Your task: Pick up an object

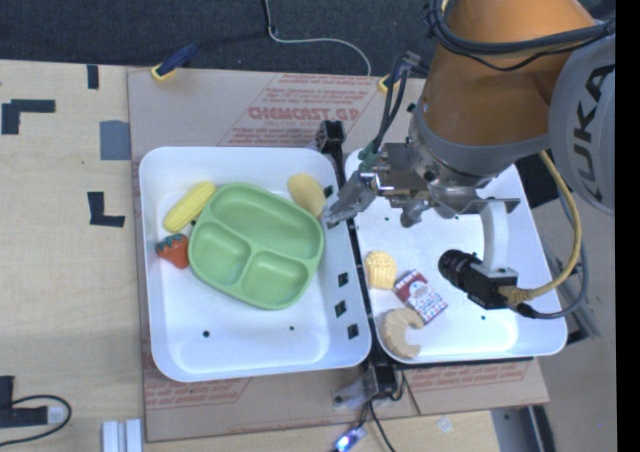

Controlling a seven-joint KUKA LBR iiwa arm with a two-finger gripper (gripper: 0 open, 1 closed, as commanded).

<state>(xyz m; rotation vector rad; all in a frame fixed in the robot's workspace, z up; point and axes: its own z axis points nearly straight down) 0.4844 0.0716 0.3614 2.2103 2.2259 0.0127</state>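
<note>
My gripper (pixel 345 204) hangs low over the divide between the two bins, close to a pale yellow lemon-like piece (pixel 305 193) at the right edge of the left bin (pixel 165 340). The bulky orange and grey wrist (pixel 490 70) hides much of the right bin (pixel 540 340). In the right bin's front part lie a yellow corn chunk (pixel 380 268), a small red and white packet (pixel 420 298) and a tan croissant-shaped piece (pixel 402 333). Nothing is seen held by the gripper.
A green divided plate (pixel 255 245) fills the middle of the left bin, with a yellow corn cob (pixel 189 205) and a red strawberry (pixel 173 251) at its left. A black cylinder with a cable (pixel 478 278) hangs off the arm over the right bin.
</note>
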